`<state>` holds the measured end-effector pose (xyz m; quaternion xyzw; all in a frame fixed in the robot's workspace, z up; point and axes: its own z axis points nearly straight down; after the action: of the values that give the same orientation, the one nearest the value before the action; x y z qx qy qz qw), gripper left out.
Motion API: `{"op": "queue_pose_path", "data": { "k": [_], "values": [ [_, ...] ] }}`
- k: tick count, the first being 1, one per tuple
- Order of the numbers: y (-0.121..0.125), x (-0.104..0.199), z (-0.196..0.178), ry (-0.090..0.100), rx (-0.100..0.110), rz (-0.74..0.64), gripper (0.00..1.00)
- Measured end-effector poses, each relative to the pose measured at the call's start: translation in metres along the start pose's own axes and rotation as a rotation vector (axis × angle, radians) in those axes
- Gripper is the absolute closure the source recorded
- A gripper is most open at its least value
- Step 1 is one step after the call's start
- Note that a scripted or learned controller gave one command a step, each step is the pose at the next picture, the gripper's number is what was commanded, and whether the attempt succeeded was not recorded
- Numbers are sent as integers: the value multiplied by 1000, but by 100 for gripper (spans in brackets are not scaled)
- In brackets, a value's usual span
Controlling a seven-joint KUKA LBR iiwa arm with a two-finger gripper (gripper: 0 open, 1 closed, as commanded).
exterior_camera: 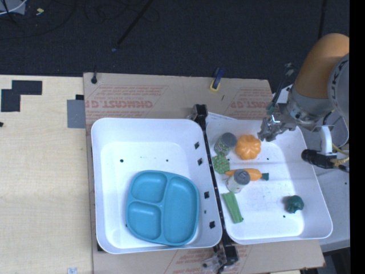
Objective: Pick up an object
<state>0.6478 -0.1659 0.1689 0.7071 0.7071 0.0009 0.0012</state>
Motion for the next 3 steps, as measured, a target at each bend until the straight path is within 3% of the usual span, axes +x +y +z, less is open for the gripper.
{"op": "queue_pose_path", "data": {
  "k": [1, 3],
  "values": [
    [1, -1, -53, 0, 1, -1, 100],
    [-31, 95, -44, 3, 7, -2, 100]
  ]
}}
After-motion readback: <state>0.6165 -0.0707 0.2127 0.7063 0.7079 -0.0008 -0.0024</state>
